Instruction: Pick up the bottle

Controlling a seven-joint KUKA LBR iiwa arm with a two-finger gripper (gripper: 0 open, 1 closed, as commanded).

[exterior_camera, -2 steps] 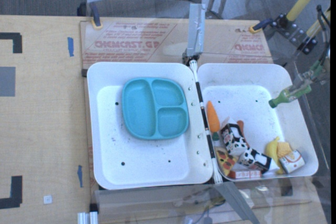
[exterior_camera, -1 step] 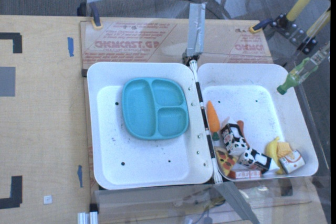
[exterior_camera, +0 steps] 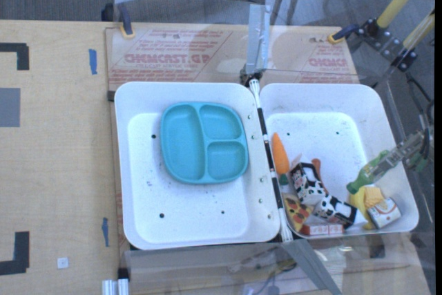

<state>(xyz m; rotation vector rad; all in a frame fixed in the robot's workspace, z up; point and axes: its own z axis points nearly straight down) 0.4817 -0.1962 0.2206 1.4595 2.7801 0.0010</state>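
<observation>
In the right white bin point(exterior_camera: 324, 97) lies a green, clear-necked bottle point(exterior_camera: 376, 169); pincer state unclear.

We see a teal divided plate point(exterior_camera: 204, 142) lying flat in the left bin point(exterior_camera: 131, 169). In the right bin point(exterior_camera: 324, 103) an orange carrot point(exterior_camera: 280, 154) lies by the dividing wall, a black-and-white cow toy point(exterior_camera: 314, 191) sits near it, and a small yellow carton point(exterior_camera: 378, 207) rests at the right corner.
</observation>
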